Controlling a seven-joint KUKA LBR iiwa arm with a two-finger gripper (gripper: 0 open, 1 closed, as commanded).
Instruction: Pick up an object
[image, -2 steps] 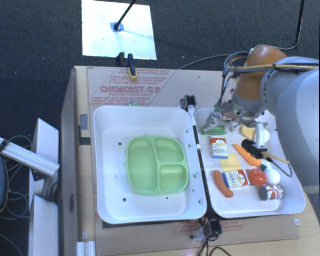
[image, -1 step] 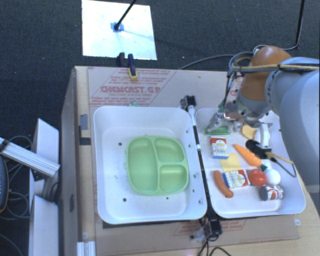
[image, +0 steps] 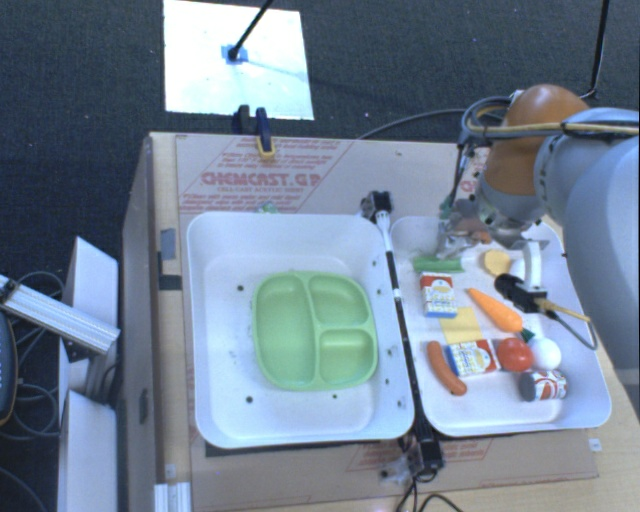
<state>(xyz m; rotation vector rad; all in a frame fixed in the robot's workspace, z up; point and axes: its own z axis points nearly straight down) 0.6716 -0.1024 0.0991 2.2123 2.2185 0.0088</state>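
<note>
Grey metal arm (image: 590, 180) crowds the far corner of the right shallow white plastic bin (image: 590, 405), its pincer (image: 462, 238), whose spread I cannot tell, just over a flat green strip (image: 437, 265) so thin it may slip free.

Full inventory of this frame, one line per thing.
Bins: 2, white, side by side on bench.
Tray: 1, green, three compartments, in left bin.
Carrot: 1, orange, right bin.
Sausage: 1, red, right bin front.
Tomato: 1, red, right bin.
Egg: 1, white, beside tomato.
Cartons: 2, red and white, right bin.
Cheese slice: 1, yellow, between cartons.
Can: 1, red and white, front right.
Green stick: 1, right bin back.
Gripper: 1, grey, over right bin's back.
</note>
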